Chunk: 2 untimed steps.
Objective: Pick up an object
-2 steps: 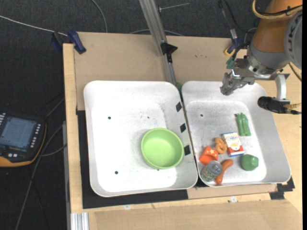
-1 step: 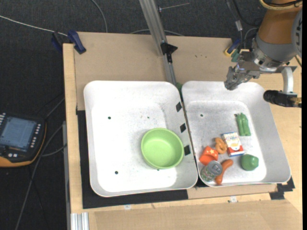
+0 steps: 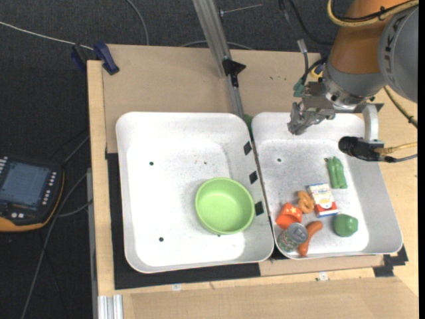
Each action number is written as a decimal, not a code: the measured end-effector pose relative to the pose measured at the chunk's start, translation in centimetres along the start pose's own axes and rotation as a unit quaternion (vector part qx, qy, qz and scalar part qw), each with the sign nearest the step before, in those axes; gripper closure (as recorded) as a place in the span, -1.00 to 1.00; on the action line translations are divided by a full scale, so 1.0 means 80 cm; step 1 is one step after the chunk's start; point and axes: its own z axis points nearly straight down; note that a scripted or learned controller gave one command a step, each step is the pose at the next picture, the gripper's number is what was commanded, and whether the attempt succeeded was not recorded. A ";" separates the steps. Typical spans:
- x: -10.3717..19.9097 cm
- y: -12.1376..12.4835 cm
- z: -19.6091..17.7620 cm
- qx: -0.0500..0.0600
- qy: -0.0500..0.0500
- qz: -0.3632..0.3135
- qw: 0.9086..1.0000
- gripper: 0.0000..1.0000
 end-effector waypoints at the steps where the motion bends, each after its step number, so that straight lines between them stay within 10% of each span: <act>1: 0.062 -0.012 -0.014 -0.001 0.000 0.000 1.000 1.00; 2: 0.114 -0.027 -0.006 0.000 0.000 0.000 1.000 1.00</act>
